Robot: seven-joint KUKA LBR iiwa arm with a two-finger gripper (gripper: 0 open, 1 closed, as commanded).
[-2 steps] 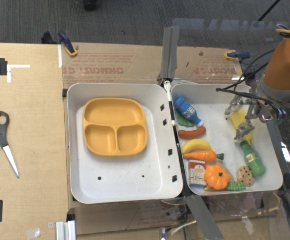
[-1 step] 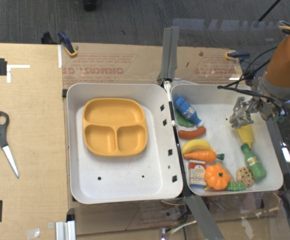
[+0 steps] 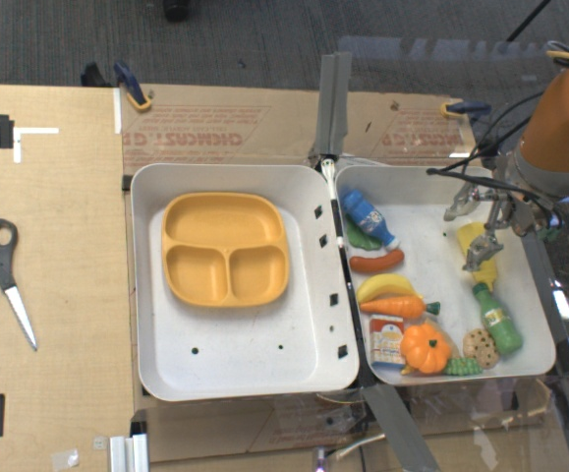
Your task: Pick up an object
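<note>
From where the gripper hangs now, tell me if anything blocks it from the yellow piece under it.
Nothing visible does. The gripper hangs over the right bin, right above the yellow piece by the far right wall. The green bottle lies nearer the camera and the sausage off to the left, both out of the way.

Left bin [image 3: 146, 293]: white. Divided plate [image 3: 227, 248]: yellow-orange. Right bin [image 3: 417, 200]: white. Bottle [image 3: 368, 215]: blue. Sausage [image 3: 376, 261]: red. Banana [image 3: 387, 285]: yellow. Carrot [image 3: 394, 306]: orange, green tip. Pumpkin [image 3: 426, 348]: orange. Second bottle [image 3: 496, 320]: green. Cookie [image 3: 479, 345]: tan, dark specks. Scissors [image 3: 4, 273]: grey handles
</note>
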